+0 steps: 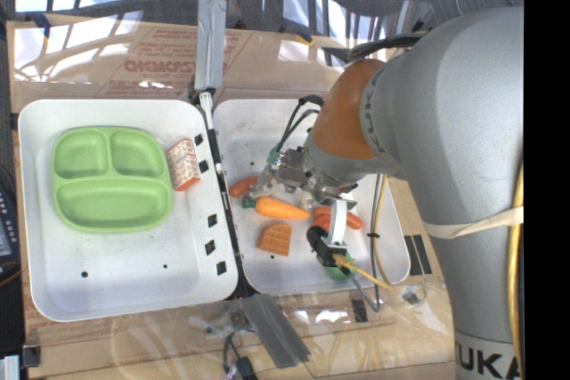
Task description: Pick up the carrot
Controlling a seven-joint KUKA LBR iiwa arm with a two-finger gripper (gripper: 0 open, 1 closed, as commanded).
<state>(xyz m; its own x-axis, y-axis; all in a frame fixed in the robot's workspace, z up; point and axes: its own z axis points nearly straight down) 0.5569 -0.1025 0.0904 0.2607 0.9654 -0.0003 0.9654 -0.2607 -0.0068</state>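
Carrot (281, 210) lies mid right bin (254, 116), clear of the walls. Orange wedge (275, 239) just below it, small orange piece (240, 187) upper-left. Gripper (283, 169) sits just above the carrot; finger state probably hidden, cannot tell. Green tray (111, 178) in left bin (53, 280).
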